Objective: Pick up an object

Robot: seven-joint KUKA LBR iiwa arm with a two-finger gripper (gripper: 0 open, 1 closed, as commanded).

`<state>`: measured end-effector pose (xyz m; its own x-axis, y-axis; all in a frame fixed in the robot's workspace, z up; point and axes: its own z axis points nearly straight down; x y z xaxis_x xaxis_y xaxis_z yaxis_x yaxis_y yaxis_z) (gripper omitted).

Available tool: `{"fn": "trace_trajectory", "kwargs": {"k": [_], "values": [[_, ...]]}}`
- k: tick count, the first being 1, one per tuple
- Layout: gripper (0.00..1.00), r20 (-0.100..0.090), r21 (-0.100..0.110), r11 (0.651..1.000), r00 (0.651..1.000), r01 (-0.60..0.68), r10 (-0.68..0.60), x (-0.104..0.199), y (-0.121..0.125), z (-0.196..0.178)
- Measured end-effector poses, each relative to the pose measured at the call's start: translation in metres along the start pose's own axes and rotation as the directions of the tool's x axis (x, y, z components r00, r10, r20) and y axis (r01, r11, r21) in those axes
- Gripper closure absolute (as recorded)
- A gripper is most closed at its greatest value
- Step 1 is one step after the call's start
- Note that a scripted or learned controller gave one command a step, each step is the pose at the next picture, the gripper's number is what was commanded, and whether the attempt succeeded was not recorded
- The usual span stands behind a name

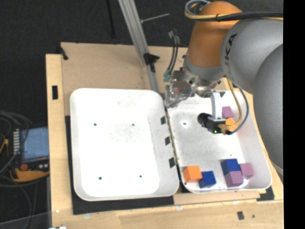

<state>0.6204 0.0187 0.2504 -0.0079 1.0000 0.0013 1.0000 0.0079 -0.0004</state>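
Your tool hangs over the right bin's far corner; apart or together, you cannot tell. The orange block sits well apart, against the near wall beside a blue block, which probably crowds any grasp.

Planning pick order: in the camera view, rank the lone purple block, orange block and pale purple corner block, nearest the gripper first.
1. Lone purple block, to the right of the gripper.
2. Orange block, low in the view.
3. Pale purple block, lower right.
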Motion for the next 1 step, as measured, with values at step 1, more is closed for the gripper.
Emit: {"fn": "trace_trajectory", "kwargs": {"k": [1], "values": [[1.00, 0.000, -0.001, 1.000, 1.000, 0.000, 0.000, 0.0559, 0.0121, 0.0088]]}}
